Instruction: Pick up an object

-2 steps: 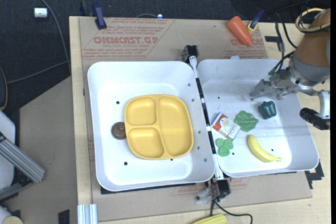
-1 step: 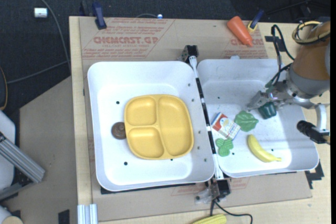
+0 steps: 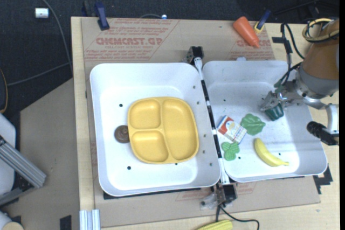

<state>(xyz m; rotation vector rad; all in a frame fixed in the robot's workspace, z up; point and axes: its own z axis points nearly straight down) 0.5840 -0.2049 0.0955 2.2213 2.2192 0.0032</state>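
Now, gripper (image 3: 275, 106): low in the right bin (image 3: 302, 167), upper right part; its fingers close around a small dark teal object (image 3: 276, 111) — gripped between them
Arm (image 3: 319, 64): reaches in from the right edge, orange band above the wrist
Right bin, other contents: green leafy piece (image 3: 252, 123); small printed carton (image 3: 230, 130); second green piece (image 3: 230, 151); banana (image 3: 268, 153) — all lower left of the gripper, apart from it
Left bin (image 3: 108, 89): yellow divided tray (image 3: 163, 130); brown round thing (image 3: 122, 133) touching its left edge
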